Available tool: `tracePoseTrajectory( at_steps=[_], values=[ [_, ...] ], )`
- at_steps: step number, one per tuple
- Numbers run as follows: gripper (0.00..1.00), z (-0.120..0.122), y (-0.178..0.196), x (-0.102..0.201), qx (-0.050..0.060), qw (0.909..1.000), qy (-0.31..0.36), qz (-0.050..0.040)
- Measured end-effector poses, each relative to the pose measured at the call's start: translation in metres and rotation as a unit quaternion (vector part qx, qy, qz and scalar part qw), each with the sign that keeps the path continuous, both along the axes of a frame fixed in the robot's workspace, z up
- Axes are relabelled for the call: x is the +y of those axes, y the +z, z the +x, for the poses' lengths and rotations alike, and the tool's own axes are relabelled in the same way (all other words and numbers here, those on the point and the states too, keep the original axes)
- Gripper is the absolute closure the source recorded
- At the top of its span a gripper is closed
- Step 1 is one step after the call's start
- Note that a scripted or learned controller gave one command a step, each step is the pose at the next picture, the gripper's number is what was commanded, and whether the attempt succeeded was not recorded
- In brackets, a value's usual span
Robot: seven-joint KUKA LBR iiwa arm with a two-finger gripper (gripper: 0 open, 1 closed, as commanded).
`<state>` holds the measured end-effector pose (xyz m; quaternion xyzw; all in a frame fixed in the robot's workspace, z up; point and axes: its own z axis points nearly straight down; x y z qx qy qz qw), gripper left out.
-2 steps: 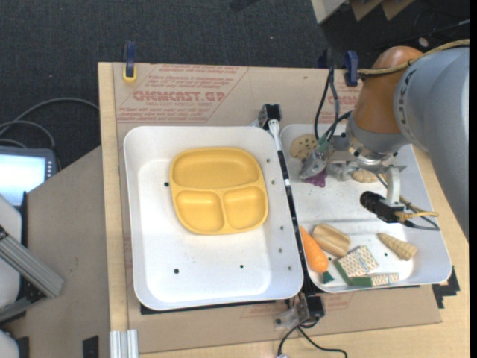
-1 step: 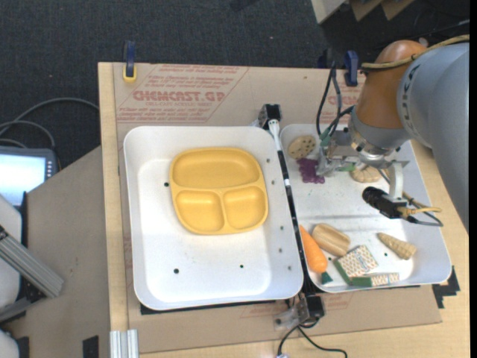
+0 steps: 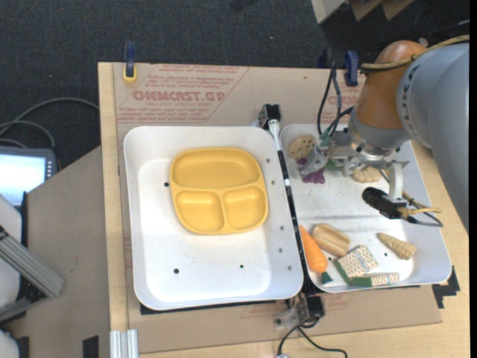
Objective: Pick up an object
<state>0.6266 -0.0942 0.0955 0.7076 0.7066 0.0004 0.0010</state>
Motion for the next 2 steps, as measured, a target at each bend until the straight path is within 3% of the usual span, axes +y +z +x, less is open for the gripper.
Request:
tracePoseTrajectory(
  at_steps=[1,2],
  values=[
    [0.00,0.037,-0.012,-0.003,0.003,1.0000,0.001,0.0005],
    [0.00,-0.019,-0.011,0.000,0.004,1.0000,0.000,0.0013]
  ],
)
